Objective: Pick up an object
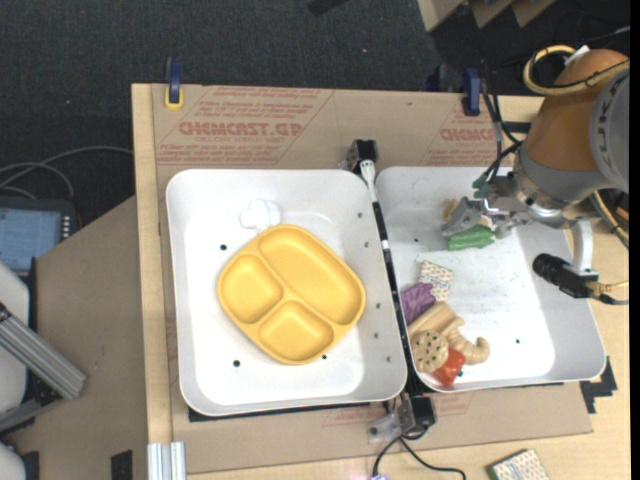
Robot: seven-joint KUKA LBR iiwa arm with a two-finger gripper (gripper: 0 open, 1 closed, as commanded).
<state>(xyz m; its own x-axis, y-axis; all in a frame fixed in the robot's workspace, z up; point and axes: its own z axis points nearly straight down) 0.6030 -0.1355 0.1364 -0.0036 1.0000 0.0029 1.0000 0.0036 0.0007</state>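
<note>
My gripper (482, 215) hangs low over the back of the right bin (560, 358), under the grey wrist and orange band. A small green object (469, 239) lies on the bin floor right at the gripper's front edge, touching or nearly touching it. A cluster of small items sits in the bin's front left corner. It includes a purple piece (417, 297), a speckled packet (436, 276), a tan perforated block (430, 336), a red piece (450, 367) and a tan curved piece (476, 348).
The left bin (190, 268) holds a yellow three-compartment plate (290, 293) and a small white object (260, 213) behind it. A black part with a cable (560, 273) hangs over the right bin's right side. The divider between the bins (385, 258) runs just left of the cluster.
</note>
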